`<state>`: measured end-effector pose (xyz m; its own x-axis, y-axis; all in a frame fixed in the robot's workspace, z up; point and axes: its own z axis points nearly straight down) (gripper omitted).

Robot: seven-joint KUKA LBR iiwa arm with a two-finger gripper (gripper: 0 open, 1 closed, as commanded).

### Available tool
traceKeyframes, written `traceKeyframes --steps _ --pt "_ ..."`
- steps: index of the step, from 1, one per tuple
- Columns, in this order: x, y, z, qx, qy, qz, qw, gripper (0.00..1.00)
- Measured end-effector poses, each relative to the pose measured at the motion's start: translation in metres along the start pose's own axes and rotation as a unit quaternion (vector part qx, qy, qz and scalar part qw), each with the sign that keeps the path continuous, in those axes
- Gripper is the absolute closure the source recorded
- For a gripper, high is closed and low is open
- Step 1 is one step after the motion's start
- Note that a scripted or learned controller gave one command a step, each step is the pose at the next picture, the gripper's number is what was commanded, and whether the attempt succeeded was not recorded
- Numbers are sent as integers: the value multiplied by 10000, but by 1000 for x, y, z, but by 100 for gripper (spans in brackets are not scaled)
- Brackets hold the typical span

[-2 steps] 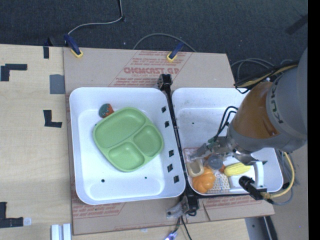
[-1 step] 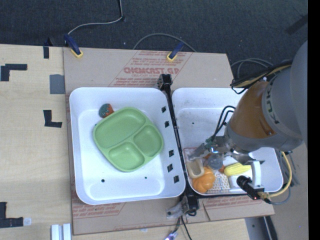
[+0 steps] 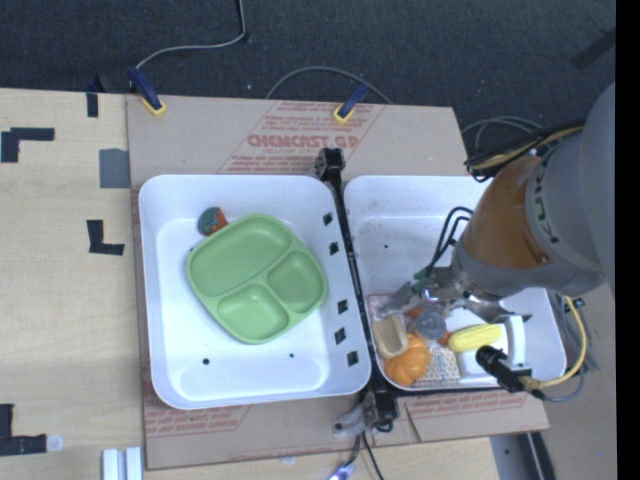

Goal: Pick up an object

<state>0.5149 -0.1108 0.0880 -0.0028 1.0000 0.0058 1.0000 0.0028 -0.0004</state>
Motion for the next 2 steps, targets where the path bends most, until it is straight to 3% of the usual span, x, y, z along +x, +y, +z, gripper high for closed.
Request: traceKeyframes --steps 1,2 --pt "-67 -1 -28 3 -35 16 10000 0" --pt "19 43 -96 -4 -25 1 10000 0"
